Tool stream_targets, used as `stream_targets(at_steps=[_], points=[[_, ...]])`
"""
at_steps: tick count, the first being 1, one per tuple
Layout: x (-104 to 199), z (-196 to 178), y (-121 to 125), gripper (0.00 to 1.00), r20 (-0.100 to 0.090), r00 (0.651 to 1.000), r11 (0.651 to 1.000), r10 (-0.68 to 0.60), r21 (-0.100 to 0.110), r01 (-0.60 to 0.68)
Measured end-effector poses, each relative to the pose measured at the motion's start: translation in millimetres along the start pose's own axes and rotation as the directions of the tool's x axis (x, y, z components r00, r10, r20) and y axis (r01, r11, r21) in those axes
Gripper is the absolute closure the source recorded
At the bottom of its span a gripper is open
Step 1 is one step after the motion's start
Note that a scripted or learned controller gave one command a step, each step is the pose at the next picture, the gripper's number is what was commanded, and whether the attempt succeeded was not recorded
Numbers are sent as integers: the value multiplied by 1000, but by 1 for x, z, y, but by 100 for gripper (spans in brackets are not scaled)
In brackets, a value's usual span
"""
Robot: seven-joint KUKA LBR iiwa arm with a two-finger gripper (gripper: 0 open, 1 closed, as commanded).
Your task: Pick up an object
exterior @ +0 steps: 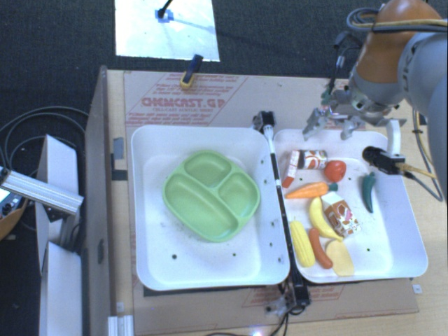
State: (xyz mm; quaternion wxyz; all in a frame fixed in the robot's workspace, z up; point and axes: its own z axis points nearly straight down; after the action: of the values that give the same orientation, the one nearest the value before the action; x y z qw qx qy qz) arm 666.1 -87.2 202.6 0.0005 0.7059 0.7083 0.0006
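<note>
A pale yellow slice [341, 258] lies at the right bin's [402, 257] near edge, beside a sausage [320, 248] and corn cob [302, 243]. The green tray [211, 195] sits in the left bin [150, 187]. The pincer [332, 125], fingers apart and holding nothing, hovers over the right bin's far edge.

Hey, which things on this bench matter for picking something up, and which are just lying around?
For the job:
- gripper, above the right bin's far edge, holding nothing
- right bin with the pickable items: carrot, tomato, banana, corn, green pepper

Lying about:
- left bin
- green divided plate inside it
- white sheet on the floor
</note>
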Motion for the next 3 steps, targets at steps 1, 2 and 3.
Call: stream_targets(at_steps=[1, 2, 3], points=[[-39, 39, -31, 0, 2, 1000, 1000, 6, 5, -6], [-62, 75, -22, 0, 1, 1000, 1000, 4, 2, -4], [-77, 122, -29, 0, 0, 1000, 1000, 3, 9, -3]])
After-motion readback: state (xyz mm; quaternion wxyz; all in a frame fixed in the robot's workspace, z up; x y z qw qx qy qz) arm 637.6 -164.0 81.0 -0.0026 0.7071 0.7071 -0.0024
